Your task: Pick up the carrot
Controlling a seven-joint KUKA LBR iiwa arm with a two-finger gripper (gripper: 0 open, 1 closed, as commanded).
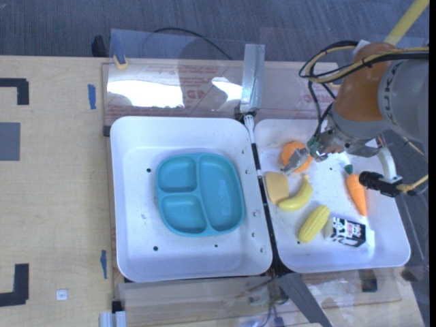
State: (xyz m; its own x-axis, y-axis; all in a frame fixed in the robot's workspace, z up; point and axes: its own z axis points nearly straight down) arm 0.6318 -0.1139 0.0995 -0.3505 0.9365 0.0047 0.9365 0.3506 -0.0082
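Observation:
The carrot point(356, 192) lies in the right bin point(392, 251), near its right side. It is orange, with a green top pointing to the back. My gripper point(300, 159) is low in the same bin's back left part, well to the left of the carrot. It sits right against a round orange fruit point(291, 148), partly covering it. The grey arm with its orange band point(361, 97) reaches in from the back right.
A yellow banana point(298, 196), a pale yellow wedge point(275, 186), a corn cob point(313, 223) and a black-and-white carton point(349, 231) share the right bin. A black part point(377, 180) hangs just right of the carrot. The left bin point(129, 182) holds a blue divided plate point(200, 193).

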